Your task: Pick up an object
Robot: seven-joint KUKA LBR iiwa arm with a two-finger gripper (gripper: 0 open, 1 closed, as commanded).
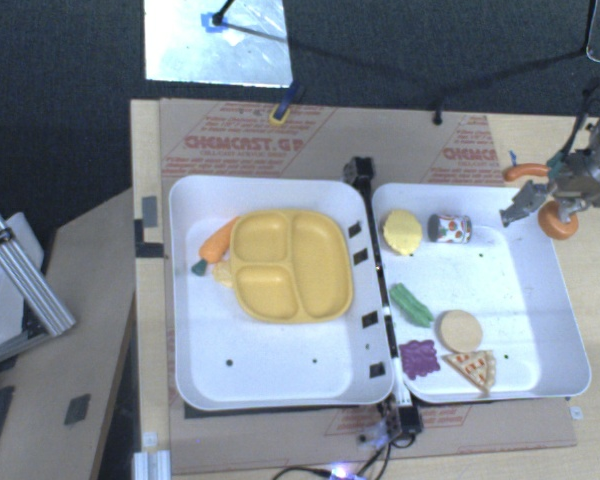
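Dark carpet surrounds our pale worktop [100, 268], which carries two white bins. Our gripper [525, 206] hovers at the right bin's [540, 298] far right corner; whether it is released or clenched, we cannot tell. Nearest is one small can [448, 229], lying leftward, long axis left-right. Elsewhere: one yellow tray [285, 265], one carrot [217, 240].

Arm: enters from right, far side; gripper [521, 209] points left, hanging over right bin's far-right corner.
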